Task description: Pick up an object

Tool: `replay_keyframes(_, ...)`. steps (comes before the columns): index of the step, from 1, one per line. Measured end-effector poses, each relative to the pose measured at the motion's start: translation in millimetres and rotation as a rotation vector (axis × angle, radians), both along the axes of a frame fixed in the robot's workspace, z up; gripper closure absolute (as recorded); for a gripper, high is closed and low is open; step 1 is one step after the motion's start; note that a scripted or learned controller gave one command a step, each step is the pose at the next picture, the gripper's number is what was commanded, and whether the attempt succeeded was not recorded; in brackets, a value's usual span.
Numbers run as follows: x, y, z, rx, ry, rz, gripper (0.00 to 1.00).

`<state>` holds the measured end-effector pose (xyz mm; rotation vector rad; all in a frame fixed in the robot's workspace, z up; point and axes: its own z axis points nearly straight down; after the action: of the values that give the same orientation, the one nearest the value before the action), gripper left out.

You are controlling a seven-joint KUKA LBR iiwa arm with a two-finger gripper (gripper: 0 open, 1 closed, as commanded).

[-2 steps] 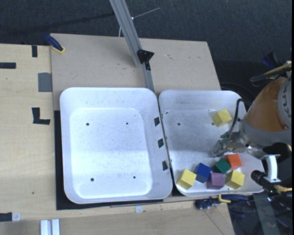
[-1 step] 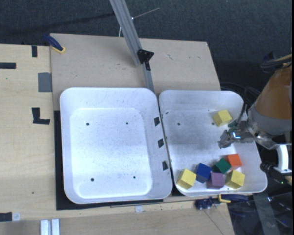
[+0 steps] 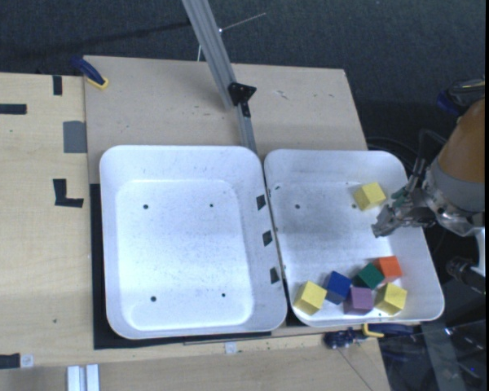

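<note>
My gripper [image 3: 389, 221] hangs over the right side of the right bin [image 3: 310, 177], its dark fingers pointing left and down. A yellow block [image 3: 369, 195] lies just above and left of the fingertips, apart from them. Near the bin's front edge sits a cluster of blocks: orange [image 3: 389, 266], green [image 3: 369, 276], blue [image 3: 337, 285], purple [image 3: 360, 298], and two yellow ones [image 3: 311, 296] [image 3: 394, 298]. Nothing shows between the fingers.
The left bin [image 3: 179, 243] stands beside the right one, sharing a middle rim. A grey metal pole [image 3: 216, 47] slants across the bench behind the bins. The arm's orange band [image 3: 471, 149] is at the right edge.
</note>
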<state>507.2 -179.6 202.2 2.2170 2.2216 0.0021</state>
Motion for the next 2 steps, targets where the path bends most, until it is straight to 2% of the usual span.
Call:
replay_keyframes(1, -9.8, 55.0, 6.1, 0.003, 0.004, 0.004, 1.00)
replay_keyframes(2, -6.8, 109.8, 20.7, 0.003, 0.003, 0.006, 1.00)
